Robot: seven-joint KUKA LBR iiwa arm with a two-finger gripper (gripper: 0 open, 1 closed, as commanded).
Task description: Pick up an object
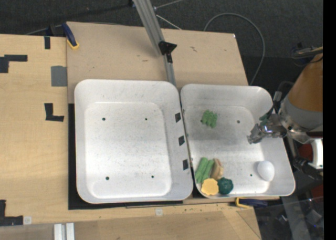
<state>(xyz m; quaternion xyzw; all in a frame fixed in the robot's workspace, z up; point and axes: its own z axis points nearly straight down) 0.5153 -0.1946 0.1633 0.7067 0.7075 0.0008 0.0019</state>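
Hovering at the right edge of the right bin (273, 97), the gripper (255, 135) is small and blurred here; can't tell from this view how it is set, and nothing shows gripped in it.

Candidates, working outward from the hand:
- White ball (265, 170): nearest, just below the hand, close to the bin's right wall. Smooth and round, so I'd expect it to squirt out unless the grasp is centred. The wall may also crowd one side.
- Green ridged piece (209, 118): left of the hand and slightly up, alone on open floor, well apart from everything else. My pick: clear room all round.
- Cluster at the lower left of the hand, packed into the bin's front corner: green pod (202, 168), tan piece (217, 169), yellow piece (210, 187), dark green piece (226, 185). They're touching or nearly so. Avoid; likely to nudge neighbours or pinch two.

Advice: move left over the ridged piece, centre above it, come straight down, close across its narrow side, lift vertically.

The left bin (84, 128) lies further left, beyond the divider.
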